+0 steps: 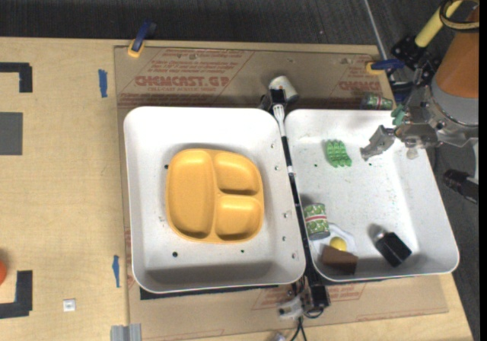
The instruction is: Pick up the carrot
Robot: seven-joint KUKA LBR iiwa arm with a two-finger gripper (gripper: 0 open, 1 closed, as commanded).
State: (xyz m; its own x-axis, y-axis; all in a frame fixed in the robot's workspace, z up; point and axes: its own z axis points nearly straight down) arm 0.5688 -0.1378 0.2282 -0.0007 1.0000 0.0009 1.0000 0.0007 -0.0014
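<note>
My gripper (374,146) hangs over the upper right part of the right bin (426,202), a short way right of a green ridged toy (337,153). Nothing shows between its tips. Along the bin's near side lie a small green-and-white can (316,219), a small yellow piece (338,243), a brown block (338,258) and a black object (392,248). None of these has a carrot's shape or colour.
The left bin (144,180) holds a yellow divided plate (215,195). A small orange thing (2,271) peeks in at the bench's far left edge. The ridge between the bins (293,195) runs down the middle. Blue clamps and cables sit behind the bins.
</note>
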